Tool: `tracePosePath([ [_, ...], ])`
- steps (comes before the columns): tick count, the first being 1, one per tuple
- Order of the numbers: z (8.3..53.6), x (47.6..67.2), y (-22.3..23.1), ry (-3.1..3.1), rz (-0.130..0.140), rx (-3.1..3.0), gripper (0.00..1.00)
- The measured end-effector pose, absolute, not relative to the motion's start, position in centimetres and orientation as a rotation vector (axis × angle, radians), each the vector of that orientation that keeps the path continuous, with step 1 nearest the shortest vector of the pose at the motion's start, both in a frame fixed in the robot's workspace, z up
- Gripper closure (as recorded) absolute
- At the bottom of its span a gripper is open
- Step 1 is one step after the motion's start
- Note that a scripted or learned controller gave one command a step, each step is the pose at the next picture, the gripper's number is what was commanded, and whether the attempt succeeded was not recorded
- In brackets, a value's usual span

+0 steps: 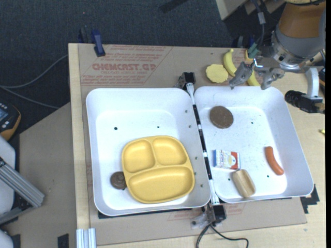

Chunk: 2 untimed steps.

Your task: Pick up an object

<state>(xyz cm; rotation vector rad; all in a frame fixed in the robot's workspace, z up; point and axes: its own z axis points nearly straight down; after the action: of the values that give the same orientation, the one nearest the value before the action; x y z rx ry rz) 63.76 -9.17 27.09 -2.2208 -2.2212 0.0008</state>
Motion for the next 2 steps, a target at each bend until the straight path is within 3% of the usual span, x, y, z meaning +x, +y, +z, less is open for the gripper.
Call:
tracePosePath([
  [1, 20.3, 62.8, -9.9, -2.216, 0.007, -2.219, 0.0],
  [2, 8.2, 64.3, -12.4, -2.214, 0.004, -2.222, 0.0],
])
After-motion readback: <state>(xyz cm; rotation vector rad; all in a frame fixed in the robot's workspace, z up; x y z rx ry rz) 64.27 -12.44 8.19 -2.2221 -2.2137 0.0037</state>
